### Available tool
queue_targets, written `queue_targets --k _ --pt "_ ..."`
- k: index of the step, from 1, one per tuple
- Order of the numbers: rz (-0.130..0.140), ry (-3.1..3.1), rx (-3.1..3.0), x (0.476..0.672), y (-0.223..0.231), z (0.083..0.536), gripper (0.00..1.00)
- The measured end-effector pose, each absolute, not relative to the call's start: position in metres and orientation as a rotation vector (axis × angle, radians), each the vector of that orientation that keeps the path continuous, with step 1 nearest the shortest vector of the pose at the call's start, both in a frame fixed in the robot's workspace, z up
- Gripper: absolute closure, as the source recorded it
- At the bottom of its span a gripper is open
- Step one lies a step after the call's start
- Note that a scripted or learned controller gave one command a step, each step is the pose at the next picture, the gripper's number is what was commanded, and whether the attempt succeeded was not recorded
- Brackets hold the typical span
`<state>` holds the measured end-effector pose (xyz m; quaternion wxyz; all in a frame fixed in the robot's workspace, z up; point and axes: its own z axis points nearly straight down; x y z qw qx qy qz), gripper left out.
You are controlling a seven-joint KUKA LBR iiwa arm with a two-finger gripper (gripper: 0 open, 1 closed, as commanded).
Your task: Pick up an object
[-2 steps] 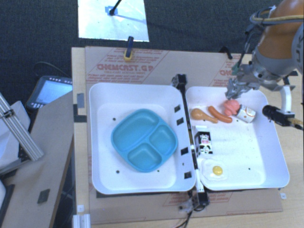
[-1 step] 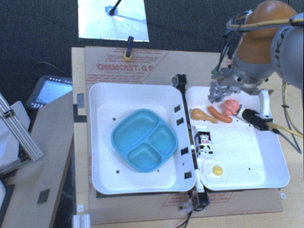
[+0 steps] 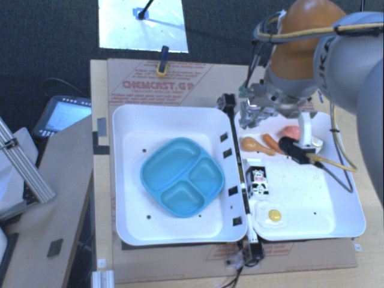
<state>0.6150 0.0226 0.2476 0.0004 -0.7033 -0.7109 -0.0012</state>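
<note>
My gripper (image 3: 249,116) hangs over the far left part of the right bin (image 3: 336,215), just behind an orange spoon-shaped toy (image 3: 254,143) and a small orange carrot (image 3: 271,141). A pink piece (image 3: 290,130) lies to their right, partly hidden by the wrist. Nearer the front, a black-and-white carton (image 3: 258,182) sits by the bin's left wall, and a toy fried egg (image 3: 271,215) lies in front of it. I see nothing held in the gripper.
The left bin (image 3: 129,137) holds a blue divided plate (image 3: 182,176). A black-clipped divider (image 3: 237,167) separates the bins. A tablet (image 3: 60,116) and a metal rail (image 3: 21,164) lie off the bench at left. A shiny sheet (image 3: 141,17) lies beyond the bins.
</note>
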Motion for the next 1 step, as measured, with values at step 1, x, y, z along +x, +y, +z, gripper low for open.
queue_targets --k 1 --pt "-0.003 -2.232 -2.209 0.6099 0.082 0.2382 1.0"
